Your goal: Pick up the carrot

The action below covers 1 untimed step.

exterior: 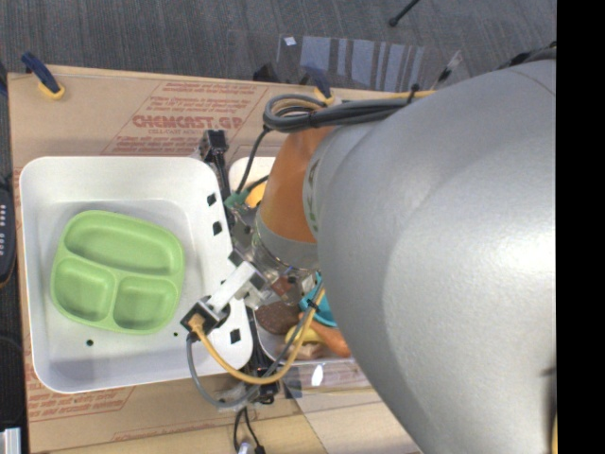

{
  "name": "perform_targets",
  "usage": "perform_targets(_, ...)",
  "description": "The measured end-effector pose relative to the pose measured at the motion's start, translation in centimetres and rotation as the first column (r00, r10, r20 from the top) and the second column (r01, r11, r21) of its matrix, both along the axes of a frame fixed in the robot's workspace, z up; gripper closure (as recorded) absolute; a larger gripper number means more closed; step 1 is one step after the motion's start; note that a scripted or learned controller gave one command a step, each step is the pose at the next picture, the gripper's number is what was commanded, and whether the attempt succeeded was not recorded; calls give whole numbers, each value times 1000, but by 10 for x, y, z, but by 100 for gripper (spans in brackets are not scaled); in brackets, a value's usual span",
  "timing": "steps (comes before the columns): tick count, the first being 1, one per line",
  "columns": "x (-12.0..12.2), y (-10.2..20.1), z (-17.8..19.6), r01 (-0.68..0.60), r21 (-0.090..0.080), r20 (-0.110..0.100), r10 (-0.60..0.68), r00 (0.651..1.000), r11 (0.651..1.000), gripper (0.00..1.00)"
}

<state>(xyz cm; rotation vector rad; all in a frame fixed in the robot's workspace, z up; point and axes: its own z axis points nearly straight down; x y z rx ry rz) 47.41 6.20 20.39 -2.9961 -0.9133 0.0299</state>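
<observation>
Your big grey arm with its orange band reaches in from the right and covers nearly all of the right-hand shallow white bin, so you are working almost blind over the place that matters. The left-hand shallow white bin lies in plain sight and holds a light green plastic divided tray, which plays no part in this step; keep away from it. The gripper sits low under the wrist, above the right bin, but its fingers are hidden by the wrist hardware and cables, so you cannot tell how wide it stands or whether it has anything. A narrow orange shape, most likely the carrot, peeps out at the near side of the right bin, just beside a brown rounded object and partly under the yellow cable. To do this well, centre on the orange shape alone, line the fingers across its narrow width, and close only when the brown neighbour is outside the grip.
</observation>
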Motion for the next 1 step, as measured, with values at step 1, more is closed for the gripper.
perform_targets(1, 1, -59, -15, -385, 5, 6, 385, 923, 923, 100)
